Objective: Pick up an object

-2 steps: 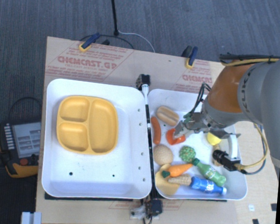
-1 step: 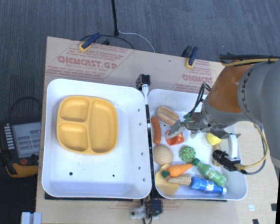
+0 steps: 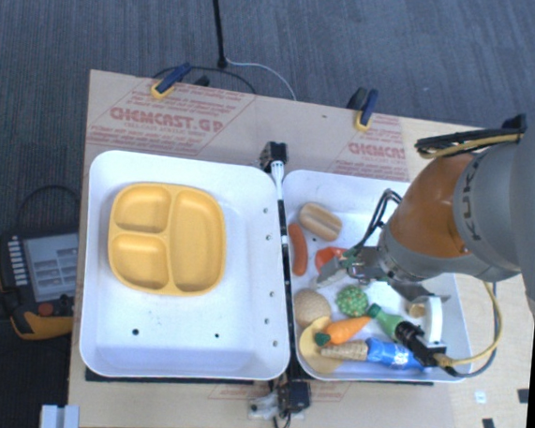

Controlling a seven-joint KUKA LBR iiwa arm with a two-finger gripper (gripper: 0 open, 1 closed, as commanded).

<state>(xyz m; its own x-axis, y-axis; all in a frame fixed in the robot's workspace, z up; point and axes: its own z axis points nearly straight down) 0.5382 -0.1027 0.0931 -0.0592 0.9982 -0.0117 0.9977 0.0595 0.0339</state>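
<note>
We cannot tell our tool's (image 3: 345, 265) state; the red pepper (image 3: 329, 258) lies just beside it, bin-centre side.

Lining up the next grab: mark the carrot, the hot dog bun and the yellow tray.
carrot (image 3: 348, 330), camera view, middle of its orange body
hot dog bun (image 3: 319, 221), camera view, top of the bun
yellow tray (image 3: 167, 238), camera view, centre divider
</note>
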